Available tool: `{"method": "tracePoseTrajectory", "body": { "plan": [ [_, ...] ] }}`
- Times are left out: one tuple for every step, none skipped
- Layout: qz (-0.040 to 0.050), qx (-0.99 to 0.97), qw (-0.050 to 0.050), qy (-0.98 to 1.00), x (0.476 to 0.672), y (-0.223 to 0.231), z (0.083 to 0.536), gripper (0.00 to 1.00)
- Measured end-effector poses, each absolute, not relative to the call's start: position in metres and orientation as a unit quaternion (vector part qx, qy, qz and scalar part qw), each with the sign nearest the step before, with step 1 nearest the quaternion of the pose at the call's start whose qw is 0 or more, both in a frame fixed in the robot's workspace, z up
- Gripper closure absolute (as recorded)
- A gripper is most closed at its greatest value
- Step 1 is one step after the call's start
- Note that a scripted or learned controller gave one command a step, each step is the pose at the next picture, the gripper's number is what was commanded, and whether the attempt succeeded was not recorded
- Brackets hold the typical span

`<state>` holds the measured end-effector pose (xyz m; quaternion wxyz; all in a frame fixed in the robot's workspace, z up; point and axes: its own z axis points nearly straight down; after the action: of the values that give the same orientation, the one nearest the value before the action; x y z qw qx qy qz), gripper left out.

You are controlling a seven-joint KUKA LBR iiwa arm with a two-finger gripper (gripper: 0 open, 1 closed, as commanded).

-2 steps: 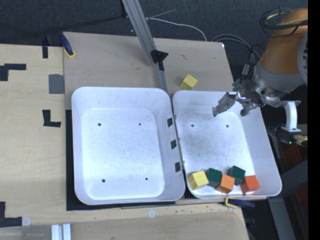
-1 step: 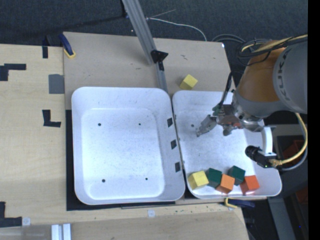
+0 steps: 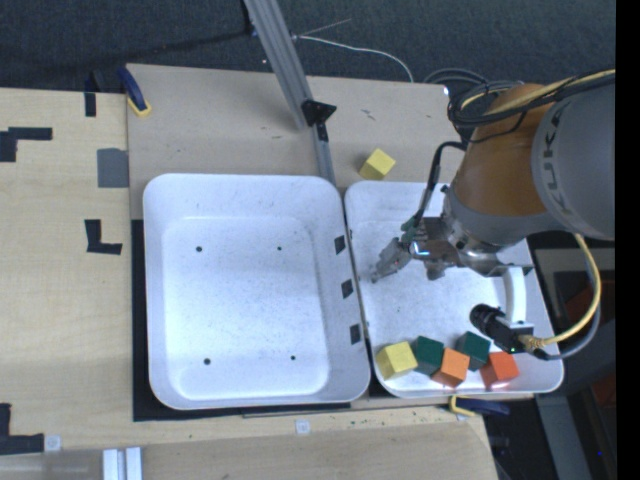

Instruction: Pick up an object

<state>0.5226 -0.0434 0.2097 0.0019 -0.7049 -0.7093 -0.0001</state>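
My gripper (image 3: 410,265) hangs over the middle of the right bin (image 3: 385,208), open, with nothing between its fingers. Several small blocks lie along that bin's near edge: a yellow block (image 3: 396,357), a green block (image 3: 428,351), an orange block (image 3: 453,366), a dark green block (image 3: 474,347) and a red-orange block (image 3: 500,367). They sit well below the gripper in the view, apart from it. The grey arm with its orange band (image 3: 500,168) covers the bin's right side.
The left bin (image 3: 170,268) stands beside the right one. Another yellow block (image 3: 378,163) rests on the bench just behind the right bin. A grey metal pole (image 3: 285,58) slants down to the bins' far edge. Cables loop at the arm's right.
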Motion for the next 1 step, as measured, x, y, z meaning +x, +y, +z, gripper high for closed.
{"method": "tracePoseTrajectory", "body": {
  "plan": [
    [0.0007, -0.706, 0.001, -0.709, 0.5445, -0.0202, 0.1924, 0.0]
  ]
}}
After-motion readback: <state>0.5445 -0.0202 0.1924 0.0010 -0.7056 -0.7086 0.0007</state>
